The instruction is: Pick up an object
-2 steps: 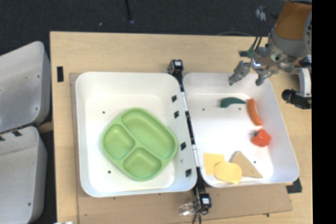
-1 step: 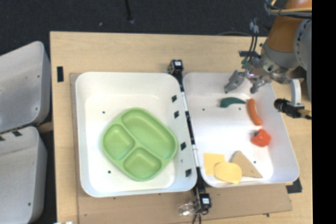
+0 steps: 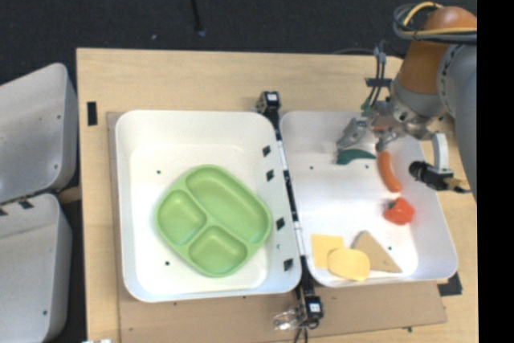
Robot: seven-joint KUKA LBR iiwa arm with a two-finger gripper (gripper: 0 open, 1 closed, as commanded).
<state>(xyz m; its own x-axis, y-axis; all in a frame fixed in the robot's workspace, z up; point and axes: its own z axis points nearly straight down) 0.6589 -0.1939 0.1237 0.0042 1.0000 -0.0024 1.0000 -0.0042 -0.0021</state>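
Note:
My gripper (image 3: 367, 142) hangs over the far part of the right bin (image 3: 337, 197), its two fingers spread open with nothing between them. A small teal piece (image 3: 354, 157) lies on the bin floor just below the left finger (image 3: 349, 134). An orange sausage (image 3: 389, 171) lies just under the right finger. Nearer the front sit a red piece (image 3: 399, 211), a yellow square (image 3: 323, 247), a yellow disc (image 3: 350, 263) and a tan wedge (image 3: 377, 251).
The left bin (image 3: 136, 149) holds a green three-compartment plate (image 3: 212, 218). A divider with black clips (image 3: 283, 173) runs between the bins. The grey and orange arm (image 3: 430, 64) stands over the right bin's far right corner.

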